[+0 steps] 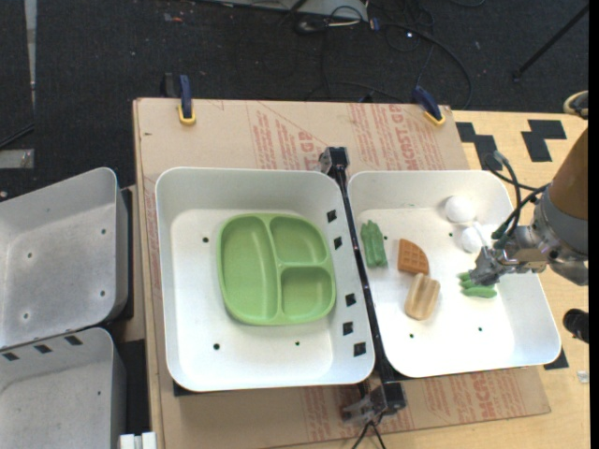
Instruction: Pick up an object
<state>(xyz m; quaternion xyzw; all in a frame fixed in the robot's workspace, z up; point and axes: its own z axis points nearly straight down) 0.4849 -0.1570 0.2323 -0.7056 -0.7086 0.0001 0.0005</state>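
Note:
In the right bin (524, 344) lie a green pod-shaped toy (374, 244), a brown waffle piece (413, 256), a tan bread roll (422, 297), a white dumbbell-shaped piece (462, 221) and a small green leafy toy (478, 286). My gripper (486, 269) reaches in from the right and sits low over the green leafy toy, right at its upper edge. The fingertips are small and dark against the toy.
The left bin (187, 344) holds a green divided plate (277, 267). A dark divider (354, 269) runs between the bins. Grey trays (56, 251) lie off the bench at left. The arm's body (566, 213) covers the right bin's far right rim.

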